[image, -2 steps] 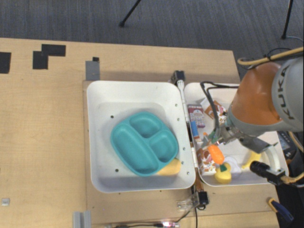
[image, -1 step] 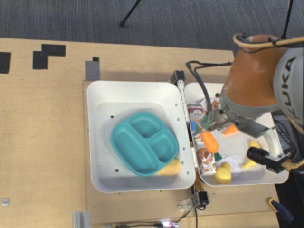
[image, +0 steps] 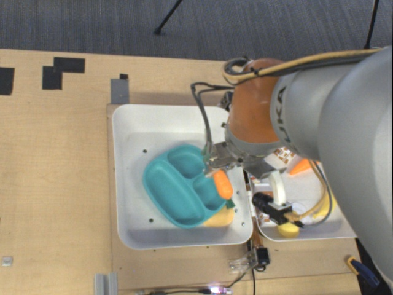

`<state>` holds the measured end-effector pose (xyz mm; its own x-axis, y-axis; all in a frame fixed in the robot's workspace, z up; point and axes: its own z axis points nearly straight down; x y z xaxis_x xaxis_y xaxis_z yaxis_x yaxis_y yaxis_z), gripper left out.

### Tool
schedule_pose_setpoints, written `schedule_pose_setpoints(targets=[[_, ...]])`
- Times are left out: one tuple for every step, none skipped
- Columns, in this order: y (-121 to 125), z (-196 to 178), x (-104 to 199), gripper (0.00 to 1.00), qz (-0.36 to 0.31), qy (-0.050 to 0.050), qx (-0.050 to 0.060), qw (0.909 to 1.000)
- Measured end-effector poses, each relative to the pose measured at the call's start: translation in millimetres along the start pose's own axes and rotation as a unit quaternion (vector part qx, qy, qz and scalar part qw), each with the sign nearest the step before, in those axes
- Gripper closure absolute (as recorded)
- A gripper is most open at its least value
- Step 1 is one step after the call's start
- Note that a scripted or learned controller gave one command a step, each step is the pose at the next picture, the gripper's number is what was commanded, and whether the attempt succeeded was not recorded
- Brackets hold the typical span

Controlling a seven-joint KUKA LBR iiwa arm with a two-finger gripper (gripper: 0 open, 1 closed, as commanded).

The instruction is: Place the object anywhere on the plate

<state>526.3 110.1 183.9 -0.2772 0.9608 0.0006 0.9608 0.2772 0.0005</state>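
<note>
A teal divided plate (image: 175, 192) lies tilted in the left white bin (image: 132, 165). An orange carrot-shaped object (image: 222, 184) is at the plate's right edge, over its small right compartment. My gripper (image: 215, 163) hangs directly above the object's upper end, touching or nearly touching it. The grey arm and its orange band cover the gap between the two bins and hide how the gripper meets the object.
A pale yellow thing (image: 218, 219) sticks out from under the plate's lower right corner. The right bin (image: 307, 233) holds an orange piece (image: 299, 166), a yellow banana-like shape (image: 320, 208), a small yellow object (image: 288, 229) and a patterned item (image: 283, 155).
</note>
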Motion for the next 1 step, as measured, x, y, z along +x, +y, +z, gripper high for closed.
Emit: schedule_pose_setpoints(targets=[[0.2, -0.4, -0.4, 0.0, 0.0, 0.0, 0.0, 1.0]])
